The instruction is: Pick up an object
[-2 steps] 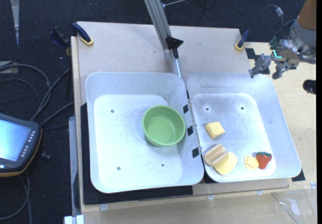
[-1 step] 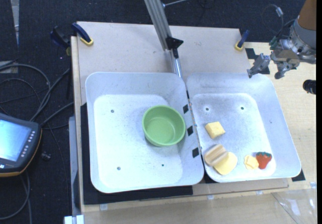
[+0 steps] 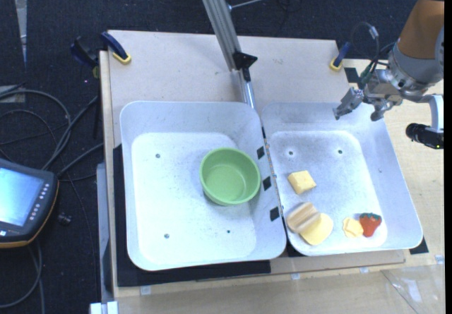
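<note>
Yellow block (image 3: 301,181) in right bin (image 3: 395,185), well apart from open, empty fingers (image 3: 347,104).

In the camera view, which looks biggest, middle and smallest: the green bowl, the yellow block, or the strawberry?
1. Green bowl, by far the biggest.
2. Yellow block.
3. Strawberry, smallest, though it looks only a little smaller than the block, so that gap is not sure.

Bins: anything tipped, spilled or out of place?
Nothing stands out. Green bowl sits upright in the left bin; yellow block and the other toy food pieces lie in the right bin. Gripper holds nothing.
</note>
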Tool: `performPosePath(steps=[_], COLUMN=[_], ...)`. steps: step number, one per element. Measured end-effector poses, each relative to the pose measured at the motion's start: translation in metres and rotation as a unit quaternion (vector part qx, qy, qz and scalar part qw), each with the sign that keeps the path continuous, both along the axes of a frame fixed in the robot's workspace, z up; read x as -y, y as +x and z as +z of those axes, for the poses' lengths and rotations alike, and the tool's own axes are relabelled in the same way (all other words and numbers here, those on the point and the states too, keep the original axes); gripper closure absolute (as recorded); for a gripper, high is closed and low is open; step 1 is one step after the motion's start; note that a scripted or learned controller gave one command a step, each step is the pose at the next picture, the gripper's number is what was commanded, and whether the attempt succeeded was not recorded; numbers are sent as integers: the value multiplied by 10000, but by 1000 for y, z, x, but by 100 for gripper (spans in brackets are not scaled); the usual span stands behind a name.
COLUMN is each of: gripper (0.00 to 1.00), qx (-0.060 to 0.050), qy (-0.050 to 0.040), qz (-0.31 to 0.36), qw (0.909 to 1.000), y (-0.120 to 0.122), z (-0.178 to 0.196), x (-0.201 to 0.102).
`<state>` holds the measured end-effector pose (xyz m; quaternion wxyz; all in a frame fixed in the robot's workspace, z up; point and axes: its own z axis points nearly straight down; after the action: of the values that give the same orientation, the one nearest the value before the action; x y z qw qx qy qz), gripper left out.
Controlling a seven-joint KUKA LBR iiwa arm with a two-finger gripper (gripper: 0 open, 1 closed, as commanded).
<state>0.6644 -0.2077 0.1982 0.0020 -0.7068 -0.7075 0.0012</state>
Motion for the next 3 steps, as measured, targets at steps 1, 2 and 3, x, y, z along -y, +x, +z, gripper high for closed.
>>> performPosePath(steps=[1, 2, 3], gripper=[0, 0, 100], qx=[-3, 4, 30], qy=[1, -1, -10], qz=[-2, -2, 3], qw=[10000, 10000, 10000], y=[6, 6, 7], z=[-60, -105, -92], x=[2, 1, 2])
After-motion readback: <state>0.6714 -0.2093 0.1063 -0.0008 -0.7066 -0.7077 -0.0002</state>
